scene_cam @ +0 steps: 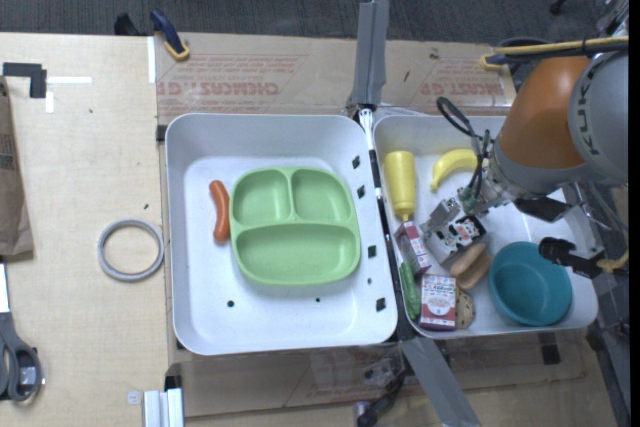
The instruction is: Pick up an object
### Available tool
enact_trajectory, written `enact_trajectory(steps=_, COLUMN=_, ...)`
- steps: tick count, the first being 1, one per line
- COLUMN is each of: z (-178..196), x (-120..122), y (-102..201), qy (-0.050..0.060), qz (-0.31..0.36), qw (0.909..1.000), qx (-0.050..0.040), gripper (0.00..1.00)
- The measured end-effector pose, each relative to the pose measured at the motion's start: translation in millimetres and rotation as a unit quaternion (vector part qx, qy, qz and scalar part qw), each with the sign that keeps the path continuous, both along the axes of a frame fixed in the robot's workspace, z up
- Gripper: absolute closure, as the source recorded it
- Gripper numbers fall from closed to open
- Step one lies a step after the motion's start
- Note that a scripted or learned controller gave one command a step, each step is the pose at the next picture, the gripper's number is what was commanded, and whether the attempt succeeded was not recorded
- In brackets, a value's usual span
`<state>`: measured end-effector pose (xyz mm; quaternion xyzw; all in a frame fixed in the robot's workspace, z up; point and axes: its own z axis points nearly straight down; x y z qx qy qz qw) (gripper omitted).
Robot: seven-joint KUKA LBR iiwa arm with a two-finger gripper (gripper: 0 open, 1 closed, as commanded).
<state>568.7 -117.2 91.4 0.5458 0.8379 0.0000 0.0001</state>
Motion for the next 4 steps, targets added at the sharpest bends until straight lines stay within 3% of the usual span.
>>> enact_trajectory(steps=1, z=2, x=64, y=10, qy=0.0, qz=-0.002, qw=1.0, qx=-0.0045, gripper=0.0)
enact_trajectory(steps=2, z=3, x=83, y=4, qy=0.017, qz=0.008, qw=0.9998, qx=-0.0009, gripper=0.0)
enact_trajectory(steps=3, z=47, x=91, y=-15, qy=-0.001, qz=0.147, qw=0.9891, qx=-0.0013, gripper=0.0)
enact_trajectory(steps=4, z=46, x=91, y=-14, qy=-0.001, qz=0.147, qw=0.9891, qx=-0.0012, gripper=0.0)
